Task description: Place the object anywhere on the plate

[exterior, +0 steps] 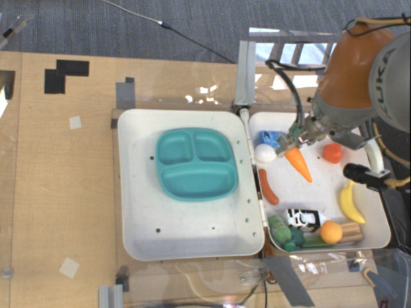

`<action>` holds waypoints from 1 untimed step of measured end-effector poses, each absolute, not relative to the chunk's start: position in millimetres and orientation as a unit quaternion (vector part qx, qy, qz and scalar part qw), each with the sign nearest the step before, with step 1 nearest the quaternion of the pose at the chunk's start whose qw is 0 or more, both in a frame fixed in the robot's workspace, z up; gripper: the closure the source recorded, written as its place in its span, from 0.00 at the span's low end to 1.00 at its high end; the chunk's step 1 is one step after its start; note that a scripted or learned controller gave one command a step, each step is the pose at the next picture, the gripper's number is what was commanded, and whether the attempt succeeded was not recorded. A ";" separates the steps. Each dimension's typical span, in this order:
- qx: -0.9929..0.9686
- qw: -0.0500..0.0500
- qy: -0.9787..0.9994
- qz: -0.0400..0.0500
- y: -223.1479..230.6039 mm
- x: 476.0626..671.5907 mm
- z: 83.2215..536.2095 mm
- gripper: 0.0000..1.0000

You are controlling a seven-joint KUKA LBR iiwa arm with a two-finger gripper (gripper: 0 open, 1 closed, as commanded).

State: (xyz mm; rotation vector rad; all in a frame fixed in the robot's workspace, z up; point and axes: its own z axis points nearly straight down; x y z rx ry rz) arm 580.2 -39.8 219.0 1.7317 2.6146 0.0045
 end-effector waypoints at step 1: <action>0.597 0.001 0.802 0.002 21.2 569.5 184.2 1.00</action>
